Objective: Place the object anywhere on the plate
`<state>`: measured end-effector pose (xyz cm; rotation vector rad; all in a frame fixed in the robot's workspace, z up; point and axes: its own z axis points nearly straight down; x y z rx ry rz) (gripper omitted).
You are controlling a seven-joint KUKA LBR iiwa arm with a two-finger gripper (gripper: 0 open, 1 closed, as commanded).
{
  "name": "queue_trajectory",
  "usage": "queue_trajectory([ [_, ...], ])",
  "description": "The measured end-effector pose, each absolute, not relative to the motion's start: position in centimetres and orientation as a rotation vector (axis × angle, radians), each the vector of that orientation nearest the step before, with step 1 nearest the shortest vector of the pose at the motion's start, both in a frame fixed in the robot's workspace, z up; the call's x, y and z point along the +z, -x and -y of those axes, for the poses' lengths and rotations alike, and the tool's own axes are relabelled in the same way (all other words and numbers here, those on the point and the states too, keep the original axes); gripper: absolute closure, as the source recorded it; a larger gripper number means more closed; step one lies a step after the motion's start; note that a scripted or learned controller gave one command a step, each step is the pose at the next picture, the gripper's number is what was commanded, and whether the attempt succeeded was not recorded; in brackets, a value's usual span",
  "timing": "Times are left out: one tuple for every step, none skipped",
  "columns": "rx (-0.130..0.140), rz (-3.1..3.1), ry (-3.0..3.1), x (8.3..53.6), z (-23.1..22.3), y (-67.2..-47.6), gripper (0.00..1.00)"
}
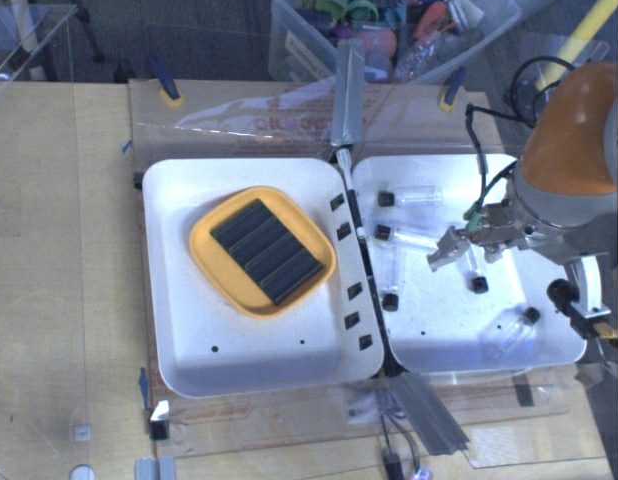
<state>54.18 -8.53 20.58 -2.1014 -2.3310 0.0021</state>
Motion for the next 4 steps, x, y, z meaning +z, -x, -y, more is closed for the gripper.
queue_trajectory([
  [0.002,2.385,2.039,23.6,5.7,-51.7,0.0],
  [0.003,2.345,2.084,23.7,4.1,-49.9,0.0],
  [0.004,2.311,2.121,24.6,1.7,-47.9,0.0],
  [0.004,2.306,2.127,23.1,1.3,-47.9,0.0],
])
